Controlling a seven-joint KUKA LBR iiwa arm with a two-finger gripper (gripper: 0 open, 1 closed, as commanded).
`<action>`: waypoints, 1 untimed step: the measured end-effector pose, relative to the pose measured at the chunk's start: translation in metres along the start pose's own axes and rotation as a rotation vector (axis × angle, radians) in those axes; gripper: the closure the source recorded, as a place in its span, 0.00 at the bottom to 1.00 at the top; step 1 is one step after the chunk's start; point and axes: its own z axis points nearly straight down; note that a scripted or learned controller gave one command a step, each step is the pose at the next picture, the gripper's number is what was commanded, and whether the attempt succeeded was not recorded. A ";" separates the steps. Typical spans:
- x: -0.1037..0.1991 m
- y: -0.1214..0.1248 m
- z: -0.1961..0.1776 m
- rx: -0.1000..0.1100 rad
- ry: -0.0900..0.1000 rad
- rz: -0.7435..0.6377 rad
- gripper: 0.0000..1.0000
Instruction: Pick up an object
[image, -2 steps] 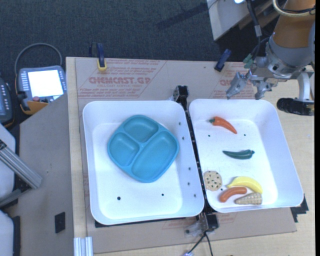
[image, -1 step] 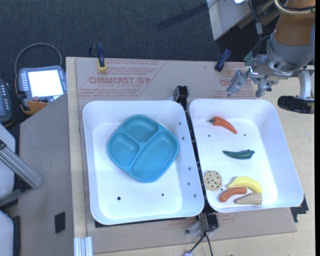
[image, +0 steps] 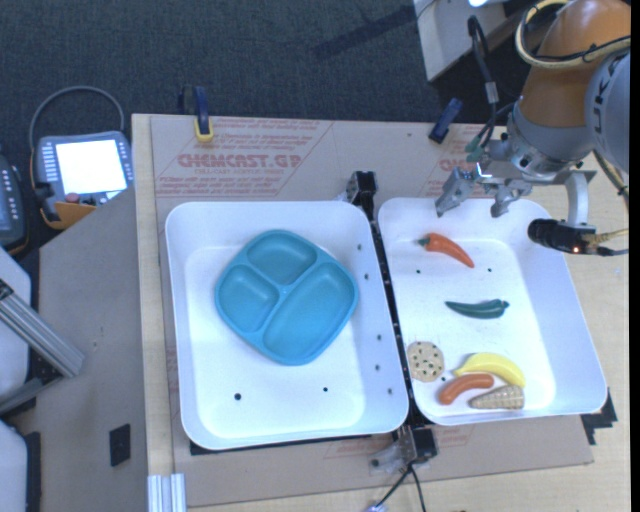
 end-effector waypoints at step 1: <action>-0.001 -0.010 0.052 -0.001 0.000 0.000 0.00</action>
